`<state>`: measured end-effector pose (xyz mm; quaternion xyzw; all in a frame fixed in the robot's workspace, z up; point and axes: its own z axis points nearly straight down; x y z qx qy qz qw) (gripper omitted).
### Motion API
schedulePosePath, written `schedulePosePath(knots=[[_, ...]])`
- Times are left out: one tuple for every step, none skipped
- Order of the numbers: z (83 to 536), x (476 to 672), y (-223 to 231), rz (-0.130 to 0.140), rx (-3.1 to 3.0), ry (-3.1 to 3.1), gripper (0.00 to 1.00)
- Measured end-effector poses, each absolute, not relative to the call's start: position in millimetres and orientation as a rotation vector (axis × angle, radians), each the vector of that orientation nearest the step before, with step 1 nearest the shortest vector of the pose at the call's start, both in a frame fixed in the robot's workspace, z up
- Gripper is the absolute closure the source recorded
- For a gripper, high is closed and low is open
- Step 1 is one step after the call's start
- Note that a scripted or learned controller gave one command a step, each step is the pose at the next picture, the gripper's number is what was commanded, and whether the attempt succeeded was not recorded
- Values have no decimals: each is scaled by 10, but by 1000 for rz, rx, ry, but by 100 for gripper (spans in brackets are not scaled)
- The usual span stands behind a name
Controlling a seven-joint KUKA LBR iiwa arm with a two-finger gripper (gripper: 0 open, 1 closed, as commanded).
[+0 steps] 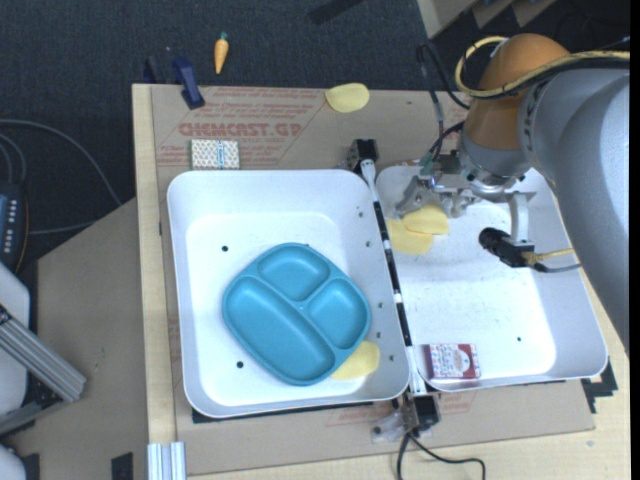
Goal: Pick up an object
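Gripper is down in the right bin's far left corner, directly over a yellow piece lying beside the divider wall. Can't tell finger state, or whether it's got the piece. Tight spot: walls on two sides. Rest of that bin floor is mostly open; a small red-and-white packet sits at the near edge. Left bin holds a blue divided plate with another yellow piece tucked at its near-right rim.
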<state>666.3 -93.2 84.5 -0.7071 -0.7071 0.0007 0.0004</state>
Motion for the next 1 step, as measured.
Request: schedulePosePath(knots=[[850,6665,-941,1,-2221,-2222,0]])
